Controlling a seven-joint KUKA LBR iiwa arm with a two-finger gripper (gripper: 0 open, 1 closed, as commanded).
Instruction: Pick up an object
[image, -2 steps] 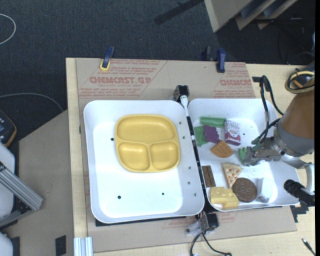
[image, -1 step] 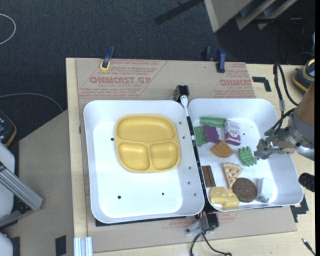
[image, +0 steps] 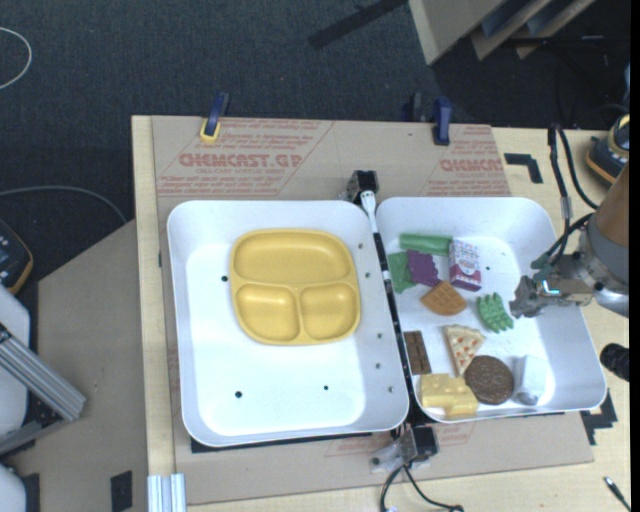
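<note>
The gripper (image: 528, 298) hangs at three o'clock over the right bin (image: 572, 372), beside a green toy (image: 493, 312); whether it's open, I can't tell.

We see our arm (image: 612, 235) at the right side of the picture. Its round body is grey and smooth. Our gripper (image: 527, 297) sits at the end of it. That part is dark grey, small and bumpy, with a tiny spot of blue-green on it. Thin black cables (image: 560, 190) hang near the arm and curl down beside it. An orange patch (image: 607, 155) shows farther back.
</note>
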